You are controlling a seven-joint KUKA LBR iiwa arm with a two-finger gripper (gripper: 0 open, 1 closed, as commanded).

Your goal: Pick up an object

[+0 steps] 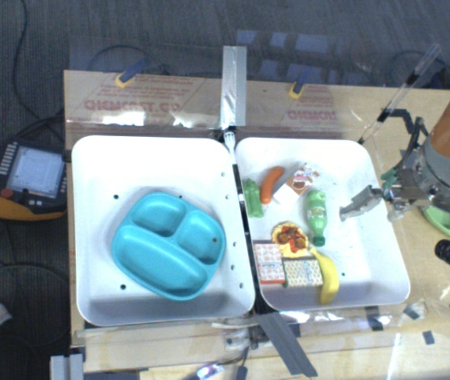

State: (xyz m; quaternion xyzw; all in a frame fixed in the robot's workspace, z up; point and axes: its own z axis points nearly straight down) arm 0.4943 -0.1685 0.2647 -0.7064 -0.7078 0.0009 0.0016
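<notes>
Two white bins sit side by side on the bench in the camera view. The left bin (98,172) holds a blue divided plate (169,244), lying slightly tilted across the bin floor, three compartments visible.

The right bin (368,244) holds the loose items, clustered toward its left half. An orange carrot-like piece (272,184) lies at a slant near the upper left, just beside a green piece (252,197) that rests against the left wall. A small red-and-white packet (303,180) sits right of the carrot piece. Below it, a green bottle (316,214) lies roughly upright in the view. A pizza-slice toy (291,237) touches the bottle's lower end. Below that, two small flat boxes: a red-patterned one (269,263) and a pale one (302,271), side by side. A yellow banana (327,276) curves along the right of the boxes.

The arm enters from the right; the gripper (360,204) is over the right half of the right bin, right of the green bottle and apart from it. Fingers: cannot tell whether apart or together. Nothing visible between them.
</notes>
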